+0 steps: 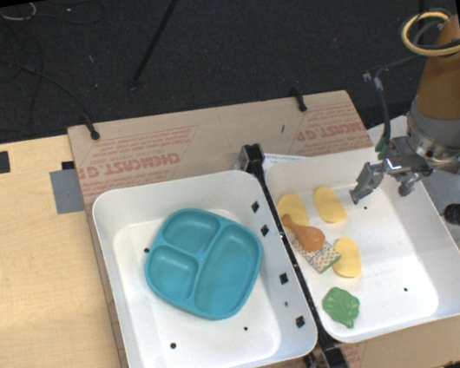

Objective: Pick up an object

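- Grey two-finger gripper [381,180] above right white bin [423,277]; open or closed, impossible to tell.
- Small yellow, orange and green plastic toy foods [320,242] clustered beside divider.
- Risk: crowded pieces, likely glancing grasp.

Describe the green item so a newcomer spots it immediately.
Find the right bin, the one holding small food toys. The green item lies nearest its front edge, below the yellow pieces. It is the sole green, leafy-looking lump among yellow and orange neighbours.

Small toy foods [322,246] in right bin [440,274]
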